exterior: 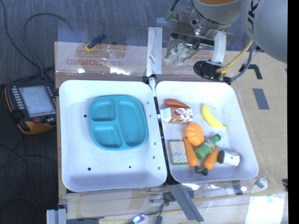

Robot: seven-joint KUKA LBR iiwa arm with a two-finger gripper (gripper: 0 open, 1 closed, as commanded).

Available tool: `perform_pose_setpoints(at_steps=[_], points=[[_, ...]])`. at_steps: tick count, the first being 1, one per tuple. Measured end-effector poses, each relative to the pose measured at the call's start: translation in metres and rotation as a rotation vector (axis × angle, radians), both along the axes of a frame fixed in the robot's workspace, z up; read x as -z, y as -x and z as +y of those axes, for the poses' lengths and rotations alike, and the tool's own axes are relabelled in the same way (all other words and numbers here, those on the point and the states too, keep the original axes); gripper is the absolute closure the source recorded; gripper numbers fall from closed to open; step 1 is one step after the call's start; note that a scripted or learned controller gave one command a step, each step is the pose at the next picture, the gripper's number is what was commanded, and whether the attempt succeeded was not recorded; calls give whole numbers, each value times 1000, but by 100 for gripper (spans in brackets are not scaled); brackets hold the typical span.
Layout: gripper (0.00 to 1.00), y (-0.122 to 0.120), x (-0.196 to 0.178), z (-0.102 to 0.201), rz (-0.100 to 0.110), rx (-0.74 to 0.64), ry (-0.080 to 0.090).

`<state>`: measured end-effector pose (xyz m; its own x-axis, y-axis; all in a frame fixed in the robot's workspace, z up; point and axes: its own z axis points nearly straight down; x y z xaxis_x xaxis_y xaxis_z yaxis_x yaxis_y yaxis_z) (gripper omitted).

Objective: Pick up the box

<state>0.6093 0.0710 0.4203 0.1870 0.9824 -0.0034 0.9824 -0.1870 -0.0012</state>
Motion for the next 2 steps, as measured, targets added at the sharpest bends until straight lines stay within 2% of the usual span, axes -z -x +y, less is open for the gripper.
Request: perform_pose_setpoints(at_steps=[1,2], points=[[100,17,-12,53,-1,311,1],[0,17,-12,53,-1,312,2]])
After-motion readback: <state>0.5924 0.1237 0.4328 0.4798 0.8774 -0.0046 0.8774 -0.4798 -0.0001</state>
